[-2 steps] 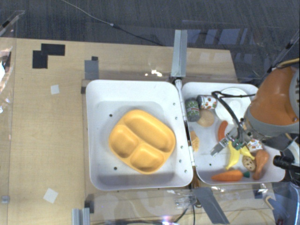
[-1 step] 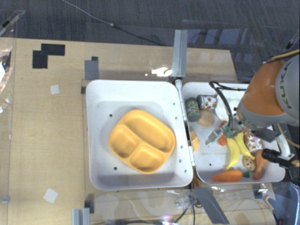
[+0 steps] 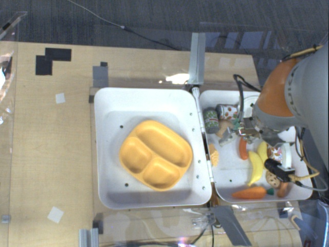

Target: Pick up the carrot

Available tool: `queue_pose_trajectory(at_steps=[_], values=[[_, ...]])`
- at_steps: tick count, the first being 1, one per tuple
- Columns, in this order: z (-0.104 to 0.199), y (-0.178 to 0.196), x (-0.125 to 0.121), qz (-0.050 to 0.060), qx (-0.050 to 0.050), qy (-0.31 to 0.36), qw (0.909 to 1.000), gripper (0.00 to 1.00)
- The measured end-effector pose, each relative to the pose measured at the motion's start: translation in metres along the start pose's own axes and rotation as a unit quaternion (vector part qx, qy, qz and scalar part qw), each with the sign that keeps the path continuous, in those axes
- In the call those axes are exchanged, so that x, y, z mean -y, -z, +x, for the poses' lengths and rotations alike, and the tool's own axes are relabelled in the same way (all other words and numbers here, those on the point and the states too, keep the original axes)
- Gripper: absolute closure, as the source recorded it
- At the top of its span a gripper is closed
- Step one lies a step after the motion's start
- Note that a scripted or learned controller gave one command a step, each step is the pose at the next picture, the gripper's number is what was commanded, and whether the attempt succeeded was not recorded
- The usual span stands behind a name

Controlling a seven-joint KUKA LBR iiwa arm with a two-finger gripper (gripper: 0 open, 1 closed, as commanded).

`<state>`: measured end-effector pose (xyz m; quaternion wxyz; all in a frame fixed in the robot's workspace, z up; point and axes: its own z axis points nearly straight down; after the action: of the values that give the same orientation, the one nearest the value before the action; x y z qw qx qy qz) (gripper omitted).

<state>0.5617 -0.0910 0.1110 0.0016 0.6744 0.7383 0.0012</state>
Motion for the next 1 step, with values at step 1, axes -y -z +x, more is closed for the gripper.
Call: queue_pose_trajectory(at_steps=[1], values=[[0.0041,0.0079,0.0679,0.001,0.0,0.02,0.9998,0.0]])
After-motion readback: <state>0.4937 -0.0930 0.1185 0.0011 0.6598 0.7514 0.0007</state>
